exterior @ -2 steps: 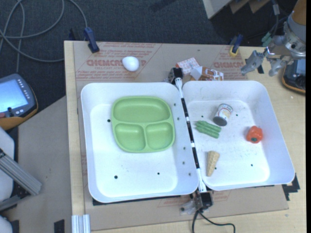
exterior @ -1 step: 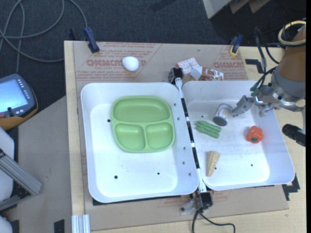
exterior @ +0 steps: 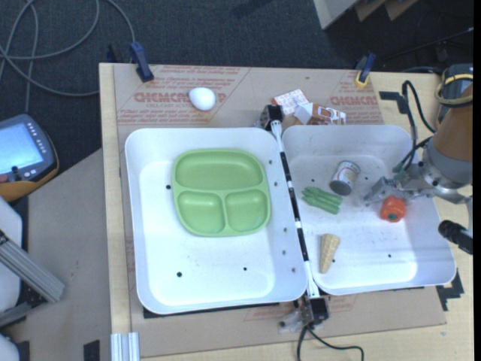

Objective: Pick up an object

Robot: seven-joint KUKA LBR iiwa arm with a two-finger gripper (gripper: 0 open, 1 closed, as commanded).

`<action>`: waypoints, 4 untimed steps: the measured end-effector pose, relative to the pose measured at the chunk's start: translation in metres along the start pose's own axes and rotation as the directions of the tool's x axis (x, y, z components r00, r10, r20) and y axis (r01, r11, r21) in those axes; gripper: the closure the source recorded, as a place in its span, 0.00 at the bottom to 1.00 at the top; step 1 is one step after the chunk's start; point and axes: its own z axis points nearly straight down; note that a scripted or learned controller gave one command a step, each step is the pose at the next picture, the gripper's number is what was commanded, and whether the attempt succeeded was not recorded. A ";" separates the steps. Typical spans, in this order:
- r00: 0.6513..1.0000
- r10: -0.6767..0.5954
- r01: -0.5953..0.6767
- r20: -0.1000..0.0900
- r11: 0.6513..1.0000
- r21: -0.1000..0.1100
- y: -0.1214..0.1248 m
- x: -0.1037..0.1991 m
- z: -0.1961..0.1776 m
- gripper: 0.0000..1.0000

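Two white bins (exterior: 150,224); end effector (exterior: 385,190) just above an orange toy (exterior: 391,209).

On the brown board (exterior: 240,89) under my bins I make out red lettering, printed twice, something like "CHEMCAST". The smaller lines beneath it are too blurred to read.

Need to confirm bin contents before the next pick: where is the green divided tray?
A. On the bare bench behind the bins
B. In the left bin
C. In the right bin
B: the green divided tray lies inside the left bin, while the right bin holds the small items.
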 end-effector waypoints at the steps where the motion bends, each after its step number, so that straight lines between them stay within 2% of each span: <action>1: 1.000 0.003 -0.003 0.006 1.000 -0.003 -0.029 0.012 0.011 0.00; 2: 1.000 0.003 -0.003 0.006 1.000 -0.005 -0.029 0.012 0.001 1.00; 3: 1.000 0.001 -0.001 0.007 1.000 -0.006 0.005 0.079 0.011 1.00; 4: 1.000 0.001 -0.001 0.006 1.000 -0.005 0.025 0.159 -0.089 1.00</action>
